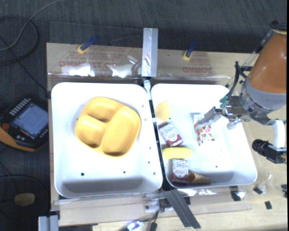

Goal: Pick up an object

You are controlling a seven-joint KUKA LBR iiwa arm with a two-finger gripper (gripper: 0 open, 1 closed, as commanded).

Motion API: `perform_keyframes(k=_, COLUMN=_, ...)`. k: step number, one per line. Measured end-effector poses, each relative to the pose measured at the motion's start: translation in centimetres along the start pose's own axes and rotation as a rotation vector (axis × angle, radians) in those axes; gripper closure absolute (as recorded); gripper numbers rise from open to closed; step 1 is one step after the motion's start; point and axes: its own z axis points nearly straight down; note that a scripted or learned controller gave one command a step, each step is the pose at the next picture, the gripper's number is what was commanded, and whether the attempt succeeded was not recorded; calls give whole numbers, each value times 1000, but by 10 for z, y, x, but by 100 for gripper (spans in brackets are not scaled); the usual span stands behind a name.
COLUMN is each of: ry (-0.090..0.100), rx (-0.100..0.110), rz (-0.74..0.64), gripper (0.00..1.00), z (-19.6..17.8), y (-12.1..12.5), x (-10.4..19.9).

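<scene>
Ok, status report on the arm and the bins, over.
Gripper over right bin, at the small printed packet. No grasp visible. Ketchup sachets lie left along the divider; yellow foam block in left bin.

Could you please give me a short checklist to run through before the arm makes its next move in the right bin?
1. Gripper is over the right bin: ok.
2. A target lies close by: ok, the small printed packet is just beneath the gripper.
3. Packet is between the fingers: cannot tell, the view is too blurred there.
4. Packet has room around it: ok, it lies apart from the red sachet and the yellow piece along the divider.
5. Nothing is carried over the left bin: ok, the large yellow object sits alone there.
</scene>
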Motion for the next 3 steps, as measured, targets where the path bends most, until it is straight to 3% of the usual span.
perform_keyframes(k=1, ry=0, rx=1, rz=-29, gripper=0, z=95, y=39, x=-24)
perform_keyframes(k=2, ry=-8, rx=-13, rz=-231, gripper=0, z=176, y=63, x=-45)
perform_keyframes(k=3, ry=-1, rx=-1, rz=-170, gripper=0, z=138, y=66, x=-85)
